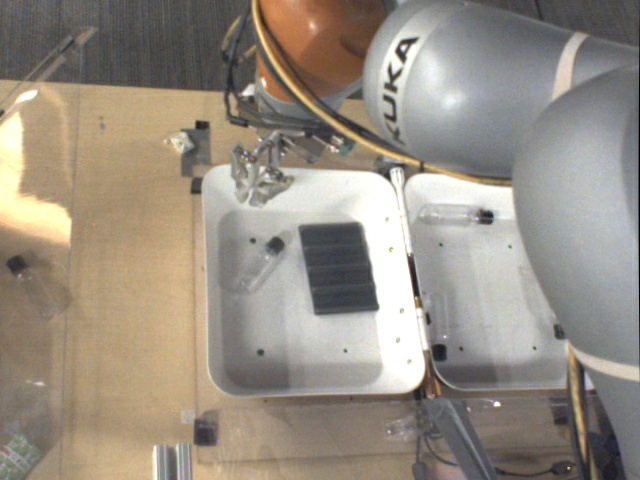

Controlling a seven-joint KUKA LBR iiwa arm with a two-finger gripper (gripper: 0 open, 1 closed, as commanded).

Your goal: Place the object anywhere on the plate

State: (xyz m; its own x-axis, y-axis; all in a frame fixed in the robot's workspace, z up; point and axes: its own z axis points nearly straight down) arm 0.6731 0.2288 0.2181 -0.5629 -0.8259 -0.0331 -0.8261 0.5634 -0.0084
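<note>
Nearest, on the wooden bench [120,348], a small black block [205,430] sits just outside the near-left corner of the left bin [225,368]. The right bin [500,368] lies alongside, the two rims touching.

Mid-scene, approx. at the centre of the left bin's floor, lies the plate [338,268]: a dark, ribbed rectangle, lying flat, long axis running near to far w/ a slight tilt. Nothing rests on it.

Left of the plate and apart from it lies the vial [258,261], clear w/ a black cap. It is on its side on the bin floor, cap end pointing far-right, i.e. toward the plate's far-left corner.

Farther back, in the right bin, a second clear vial [455,215] w/ a black cap lies on its side near the far wall.

Farthest, the gripper [262,173] hangs over the far-left corner of the left bin, well apart from the vial and plate. Nothing can be seen held in it; whether it is wide or narrow cannot be told. Above it, the orange band [315,28] joins the grey arm [480,78], which enters from the right.
</note>
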